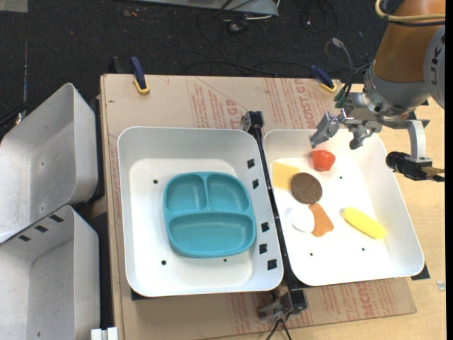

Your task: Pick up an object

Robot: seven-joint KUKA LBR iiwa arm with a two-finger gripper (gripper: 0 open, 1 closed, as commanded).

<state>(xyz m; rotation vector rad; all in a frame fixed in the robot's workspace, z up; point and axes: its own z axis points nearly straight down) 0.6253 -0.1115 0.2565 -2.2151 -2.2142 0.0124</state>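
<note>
Nothing lifted yet, judging by the layout. Near the right bin's front edge, a yellow piece and a white disc beside an orange slice; mid-bin, a brown round on a pale yellow slab. Toward the far edge, a red tomato-like object, resting on the floor. Just above it, the gripper, fingers apparently spread and holding nothing. Descent, closing and lift all left. In the left bin, a teal tray.

The arm is cut off by the frame's upper right edge. The brown disc covers part of the yellow slice and the orange piece. Spare bins at left run off-frame.
</note>
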